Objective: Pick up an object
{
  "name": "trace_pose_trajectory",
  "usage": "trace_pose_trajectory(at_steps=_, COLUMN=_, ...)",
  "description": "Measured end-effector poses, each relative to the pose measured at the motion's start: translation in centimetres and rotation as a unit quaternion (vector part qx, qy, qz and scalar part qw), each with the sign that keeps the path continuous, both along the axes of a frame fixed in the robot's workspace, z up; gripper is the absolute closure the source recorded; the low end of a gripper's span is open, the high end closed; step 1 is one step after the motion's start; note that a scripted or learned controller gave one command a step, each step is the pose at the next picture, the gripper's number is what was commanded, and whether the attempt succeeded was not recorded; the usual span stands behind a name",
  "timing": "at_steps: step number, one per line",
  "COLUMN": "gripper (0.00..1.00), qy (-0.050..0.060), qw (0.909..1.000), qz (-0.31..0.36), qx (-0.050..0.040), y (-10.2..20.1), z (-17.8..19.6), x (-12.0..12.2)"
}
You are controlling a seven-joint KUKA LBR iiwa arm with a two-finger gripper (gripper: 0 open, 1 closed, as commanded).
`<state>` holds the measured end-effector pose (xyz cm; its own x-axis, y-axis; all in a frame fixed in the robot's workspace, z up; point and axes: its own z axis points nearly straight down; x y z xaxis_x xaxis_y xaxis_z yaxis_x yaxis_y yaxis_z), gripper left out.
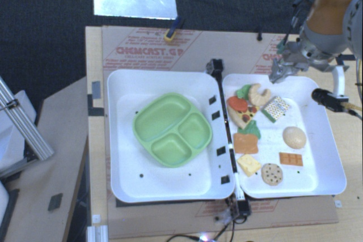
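The right white bin (326, 139) holds several toy foods: a pizza slice (243, 116), a tomato (237, 103), a croissant-like pastry (260, 96), a striped cracker packet (276, 108), a pale egg-shaped bun (294, 137), an orange toast square (245, 143), a cheese wedge (248, 164), a chocolate-chip cookie (272, 174) and a brown wafer (291, 159). My gripper (279, 75) hangs over the bin's far edge, just behind the pastry and packet. Nothing shows between its fingers.
The left white bin (122, 116) holds a green three-compartment plate (172, 129). A black divider with clips (223, 122) runs between the bins. A black cylinder (328, 99) juts over the right bin's far right side. Cardboard lies under both bins.
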<state>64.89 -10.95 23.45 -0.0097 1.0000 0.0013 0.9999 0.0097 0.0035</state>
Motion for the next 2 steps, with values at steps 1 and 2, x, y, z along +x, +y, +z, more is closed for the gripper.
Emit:
trace_pose_trajectory(at_steps=1, gripper=1.0, qy=0.0, qw=1.0, qz=0.0, qx=0.0008, y=6.3, z=-0.7, x=0.7)
trace_pose_trajectory(at_steps=2, gripper=1.0, qy=0.0, qw=1.0, qz=0.0, qx=0.0003, y=11.8, z=-0.2, x=1.7)
